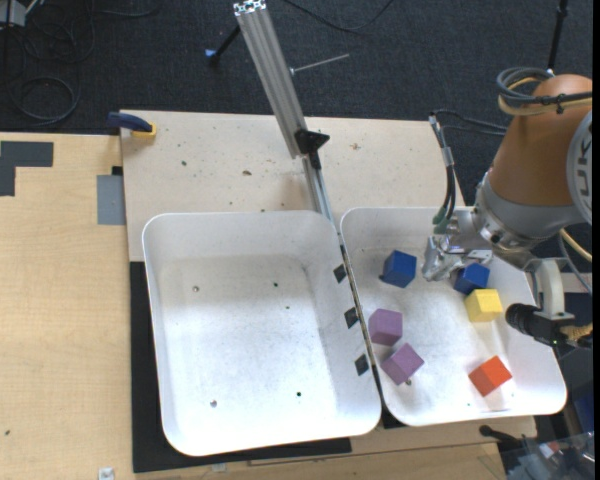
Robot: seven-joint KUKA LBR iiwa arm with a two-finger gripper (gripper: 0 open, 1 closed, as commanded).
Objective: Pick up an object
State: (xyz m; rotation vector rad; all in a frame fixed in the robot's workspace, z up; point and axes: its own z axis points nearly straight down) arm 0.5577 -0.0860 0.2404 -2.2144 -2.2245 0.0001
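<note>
At the lower right of the frame, an orange cube [491, 376] sits near the front rim of the right bin [540, 408]. Left of it lie two purple cubes, one [403, 362] just in front of the other [385, 325], both close to the divide between the bins. Higher up, a yellow cube [484, 304] touches a blue cube [471, 279] partly hidden behind the gripper [442, 265]. Another blue cube [400, 268] lies just left of the gripper. The gripper hangs low over the bin's middle; I cannot tell how far its fingers are parted, and nothing shows between them. The left bin [170, 238] fills centre frame. The arm [535, 168] enters from the right edge
</note>
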